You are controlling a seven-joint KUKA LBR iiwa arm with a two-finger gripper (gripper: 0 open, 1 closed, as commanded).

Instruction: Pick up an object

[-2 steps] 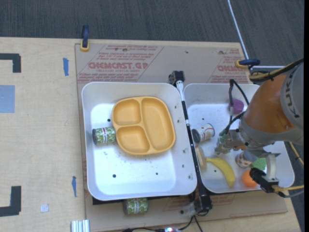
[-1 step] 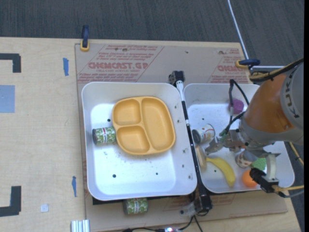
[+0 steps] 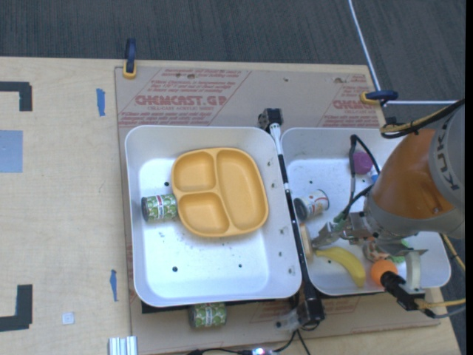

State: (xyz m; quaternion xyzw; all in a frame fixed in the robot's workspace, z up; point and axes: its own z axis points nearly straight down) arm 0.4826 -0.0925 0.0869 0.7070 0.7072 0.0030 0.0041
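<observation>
Yellow banana (image 3: 347, 263) lies just below the gripper (image 3: 330, 234), long axis slanting down-right; the gripper's metal fingers look spread, holding nothing.

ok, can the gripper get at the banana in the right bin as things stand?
Probably yes. The gripper hangs just above the banana in the right bin, nothing lying over the fruit; an orange ball crowds its right end.
</observation>
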